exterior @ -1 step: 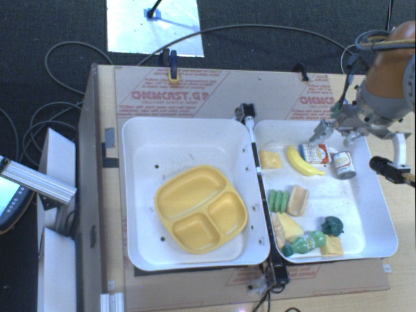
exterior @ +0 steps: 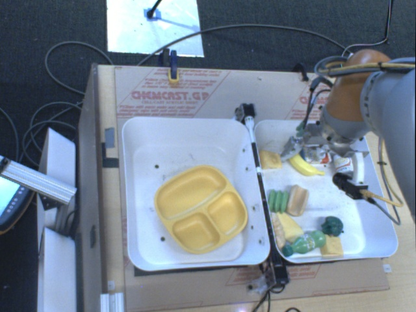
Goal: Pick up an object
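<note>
In the right bin (exterior: 380, 236) lie several toy foods: a yellow banana (exterior: 306, 167), a pale yellow block (exterior: 270, 159), a green ribbed piece (exterior: 278, 200), a tan bread piece (exterior: 298, 200), a yellow wedge (exterior: 290, 226), a green vegetable (exterior: 304, 244), a dark green broccoli (exterior: 332, 225) and an orange-yellow cube (exterior: 333, 246). My gripper (exterior: 303, 148) hangs low over the bin's far part, just above the banana and to the right of the pale yellow block. Nothing shows held in it.
A yellow three-compartment plate (exterior: 201, 208) sits in the left bin (exterior: 146, 148). A white and red object (exterior: 343, 165) lies under the arm's wrist. A black clip (exterior: 246, 112) sits at the far end of the divider between the bins. Cables run along the right bin's edge.
</note>
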### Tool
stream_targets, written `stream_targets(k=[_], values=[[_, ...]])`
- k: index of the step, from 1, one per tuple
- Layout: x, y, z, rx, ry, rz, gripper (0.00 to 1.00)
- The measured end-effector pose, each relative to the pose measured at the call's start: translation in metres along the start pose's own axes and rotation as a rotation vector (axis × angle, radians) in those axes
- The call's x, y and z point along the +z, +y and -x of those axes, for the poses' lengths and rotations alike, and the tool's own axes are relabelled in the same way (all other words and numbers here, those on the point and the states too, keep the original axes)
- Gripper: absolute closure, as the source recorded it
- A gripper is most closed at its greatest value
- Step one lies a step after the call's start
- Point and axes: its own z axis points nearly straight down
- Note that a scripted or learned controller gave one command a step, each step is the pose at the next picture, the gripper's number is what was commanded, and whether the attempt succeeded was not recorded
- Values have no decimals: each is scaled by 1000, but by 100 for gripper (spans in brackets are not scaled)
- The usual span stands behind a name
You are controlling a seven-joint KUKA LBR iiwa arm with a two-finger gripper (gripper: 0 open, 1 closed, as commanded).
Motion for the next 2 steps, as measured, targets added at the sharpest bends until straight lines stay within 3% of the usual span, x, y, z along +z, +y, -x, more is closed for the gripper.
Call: stream_targets(k=[1, 2], values=[[-11, 1, 0, -2, -1, 3, 100], [-11, 1, 0, -2, -1, 3, 0]])
